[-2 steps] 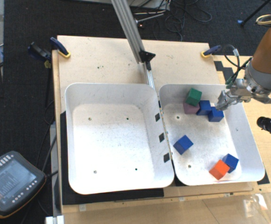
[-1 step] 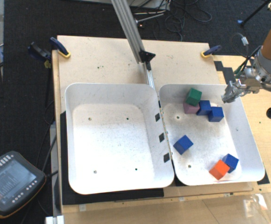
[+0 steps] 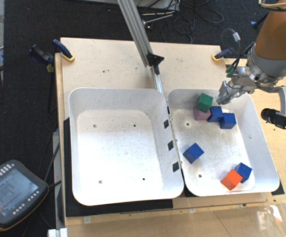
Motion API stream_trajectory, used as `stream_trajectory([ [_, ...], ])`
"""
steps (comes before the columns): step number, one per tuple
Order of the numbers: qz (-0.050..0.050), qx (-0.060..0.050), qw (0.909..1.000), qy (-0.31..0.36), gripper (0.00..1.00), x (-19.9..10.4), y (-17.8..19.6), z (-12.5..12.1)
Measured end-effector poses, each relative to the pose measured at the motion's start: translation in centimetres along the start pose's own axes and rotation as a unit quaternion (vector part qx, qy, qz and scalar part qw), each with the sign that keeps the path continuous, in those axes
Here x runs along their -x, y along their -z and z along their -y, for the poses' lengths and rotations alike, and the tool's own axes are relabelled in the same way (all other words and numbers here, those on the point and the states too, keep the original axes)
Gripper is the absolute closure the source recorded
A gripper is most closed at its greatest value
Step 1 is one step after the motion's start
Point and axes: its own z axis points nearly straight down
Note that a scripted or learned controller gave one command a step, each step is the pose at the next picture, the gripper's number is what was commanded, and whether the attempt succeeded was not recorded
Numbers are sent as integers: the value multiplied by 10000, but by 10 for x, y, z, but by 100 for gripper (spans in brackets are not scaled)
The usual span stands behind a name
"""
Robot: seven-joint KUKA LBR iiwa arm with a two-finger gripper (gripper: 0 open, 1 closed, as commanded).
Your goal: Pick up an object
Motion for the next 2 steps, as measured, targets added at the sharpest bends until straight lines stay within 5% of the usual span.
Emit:
stream_trajectory([
  [2,-6,-24,10000,2,100,-115,-14,-16],
])
